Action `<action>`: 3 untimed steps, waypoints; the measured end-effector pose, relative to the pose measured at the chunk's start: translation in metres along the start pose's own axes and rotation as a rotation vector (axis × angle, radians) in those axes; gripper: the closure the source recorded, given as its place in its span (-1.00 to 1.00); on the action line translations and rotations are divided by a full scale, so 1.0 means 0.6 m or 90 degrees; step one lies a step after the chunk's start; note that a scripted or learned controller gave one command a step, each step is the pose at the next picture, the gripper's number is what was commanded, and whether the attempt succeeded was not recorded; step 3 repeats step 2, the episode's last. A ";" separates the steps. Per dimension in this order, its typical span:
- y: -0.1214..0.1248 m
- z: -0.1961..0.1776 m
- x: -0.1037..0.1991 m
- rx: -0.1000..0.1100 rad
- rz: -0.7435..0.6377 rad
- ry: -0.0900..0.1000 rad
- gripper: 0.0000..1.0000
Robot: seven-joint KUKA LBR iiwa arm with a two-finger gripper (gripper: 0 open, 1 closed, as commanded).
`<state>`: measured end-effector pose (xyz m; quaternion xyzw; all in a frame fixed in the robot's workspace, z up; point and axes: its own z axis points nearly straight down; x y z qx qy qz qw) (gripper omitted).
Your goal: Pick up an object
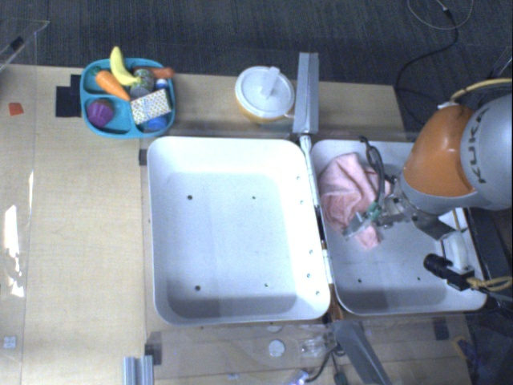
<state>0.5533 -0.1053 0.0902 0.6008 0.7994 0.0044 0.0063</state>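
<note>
1. A pale wooden counter (72, 239) stands against a dark carpeted floor, with a clear panel along its left edge.
2. Near the counter's far left corner sits a blue divided tray (90, 123) holding toy food: a banana (120, 66), a carrot (111, 84), a purple piece (100, 112) and a speckled block (151, 104).
3. To its right, at the counter's far edge, stands a white lidded cup (264, 93) with a yellow rim, just beside an upright grey post (306, 93).
4. The left bin (232, 231) takes up the counter's middle, white and shallow.
5. The right bin (401, 283) touches it along a shared edge.
6. A crumpled pink cloth (346, 189) lies in the right bin's far left corner, against its left wall.
7. The pincer (370, 219) is down on the cloth's near right edge, over a small greenish piece; whether its fingers are spread or closed cannot be told, nor whether the cloth is between them.
8. The arm (449, 155), grey with an orange band, reaches in over the right bin's right edge.
</note>
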 end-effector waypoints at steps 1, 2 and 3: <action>0.006 -0.023 -0.002 -0.006 -0.001 -0.004 1.00; 0.128 -0.160 0.052 0.004 0.046 0.001 1.00; 0.128 -0.160 0.052 0.004 0.046 0.001 1.00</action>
